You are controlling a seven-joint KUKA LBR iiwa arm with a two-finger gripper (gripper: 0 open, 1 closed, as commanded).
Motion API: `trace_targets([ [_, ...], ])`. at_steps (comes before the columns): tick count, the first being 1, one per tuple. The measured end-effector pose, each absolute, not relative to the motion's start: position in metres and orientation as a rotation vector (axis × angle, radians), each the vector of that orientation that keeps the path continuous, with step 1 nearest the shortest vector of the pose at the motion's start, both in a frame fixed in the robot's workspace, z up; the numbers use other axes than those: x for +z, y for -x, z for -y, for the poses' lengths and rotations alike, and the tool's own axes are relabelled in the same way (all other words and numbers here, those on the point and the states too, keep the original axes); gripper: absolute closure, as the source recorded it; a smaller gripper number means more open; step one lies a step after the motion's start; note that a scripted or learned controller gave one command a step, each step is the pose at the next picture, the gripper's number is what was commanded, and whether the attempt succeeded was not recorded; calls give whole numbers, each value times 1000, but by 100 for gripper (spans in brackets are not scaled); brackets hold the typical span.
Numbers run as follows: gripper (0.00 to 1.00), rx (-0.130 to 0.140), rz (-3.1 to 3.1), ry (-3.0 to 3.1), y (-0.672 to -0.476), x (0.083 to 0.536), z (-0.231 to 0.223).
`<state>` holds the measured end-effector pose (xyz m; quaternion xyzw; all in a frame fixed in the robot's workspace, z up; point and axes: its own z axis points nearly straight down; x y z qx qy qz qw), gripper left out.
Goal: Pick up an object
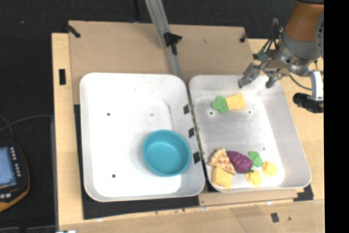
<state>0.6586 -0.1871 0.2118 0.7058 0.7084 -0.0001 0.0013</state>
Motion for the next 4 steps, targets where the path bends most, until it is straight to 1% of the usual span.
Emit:
trace_targets([
  [1, 0, -3, -2224, -2214, -658, 212, 188],
  [2, 0, -5, -2227, -2216, -665, 166, 185],
  [3, 0, -6, -2226, -2216, -663, 124, 186],
  [4, 0, -3, -2223, -2214, -664, 102, 187],
])
